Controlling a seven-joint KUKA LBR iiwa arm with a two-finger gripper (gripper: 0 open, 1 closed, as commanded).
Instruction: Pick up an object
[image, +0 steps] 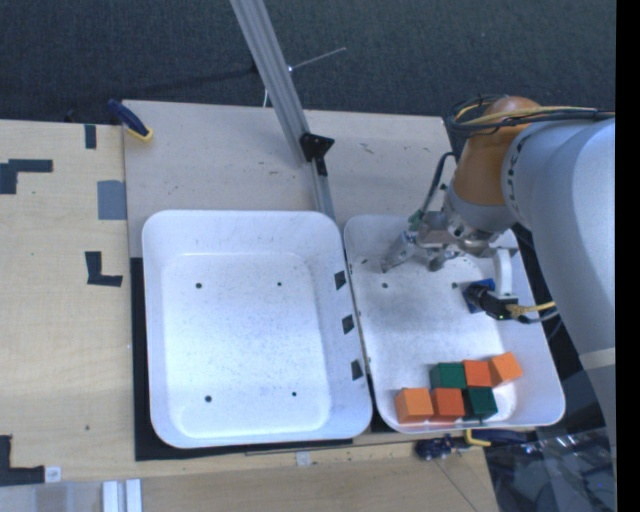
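Pincer (408, 252) low over far end of right bin (400, 320), fingers apart, nothing between. Orange and green blocks (460, 388) clustered at near end of same bin, well apart from pincer. Left bin (240, 320) alongside on worktop (60, 300).

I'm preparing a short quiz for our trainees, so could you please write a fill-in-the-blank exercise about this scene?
1. The blocks all lie in the ____ bin.
2. The blocks are orange and ____.
3. The gripper hovers near the far end of the right bin, while the blocks sit at its ____ end.
4. The number of white bins on the bench is ____.

Missing words: right; green; near; two
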